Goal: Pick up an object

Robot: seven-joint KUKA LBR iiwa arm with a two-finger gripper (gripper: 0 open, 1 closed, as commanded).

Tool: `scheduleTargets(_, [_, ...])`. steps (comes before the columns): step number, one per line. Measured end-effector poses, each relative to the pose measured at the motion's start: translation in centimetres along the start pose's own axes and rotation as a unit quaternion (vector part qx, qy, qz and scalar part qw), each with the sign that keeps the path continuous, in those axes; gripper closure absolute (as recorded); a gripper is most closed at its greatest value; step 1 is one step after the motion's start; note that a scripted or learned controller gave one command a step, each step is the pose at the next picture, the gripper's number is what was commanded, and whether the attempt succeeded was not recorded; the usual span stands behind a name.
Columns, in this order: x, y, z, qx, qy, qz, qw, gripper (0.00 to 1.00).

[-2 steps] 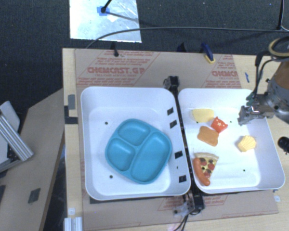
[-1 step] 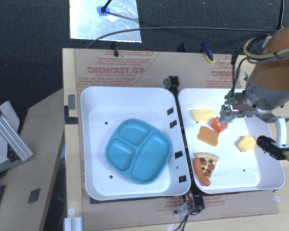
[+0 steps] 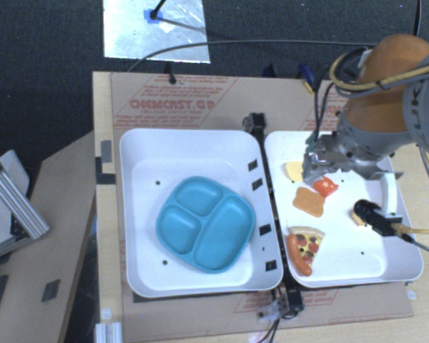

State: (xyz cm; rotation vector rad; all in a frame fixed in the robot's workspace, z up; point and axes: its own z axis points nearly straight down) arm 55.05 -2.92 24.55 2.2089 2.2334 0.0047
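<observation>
We see a cardboard-topped bench (image 3: 179,98) with the arm (image 3: 390,84) reaching in from the right. The left bin (image 3: 150,156) holds a blue divided plate (image 3: 204,224), roughly centred. The right bin (image 3: 343,259) holds four small items. A pizza slice (image 3: 304,249) lies near the front left corner. An orange piece (image 3: 309,203) sits just behind it. A red piece (image 3: 326,186) is right beside the orange one. A yellow piece (image 3: 293,171) lies near the left wall. The gripper (image 3: 316,166) is low over the right bin, just behind the red piece and beside the yellow one. We cannot tell whether it is open or closed, and we see nothing held in it.
</observation>
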Motion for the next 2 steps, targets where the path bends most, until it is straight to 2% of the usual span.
scheduleTargets(1, [5.1,0.1,-0.1,0.001,0.000,0.000,1.0000,1.00])
scheduleTargets(2, [10.0,-1.8,0.8,0.002,0.000,0.000,1.0000,1.00])
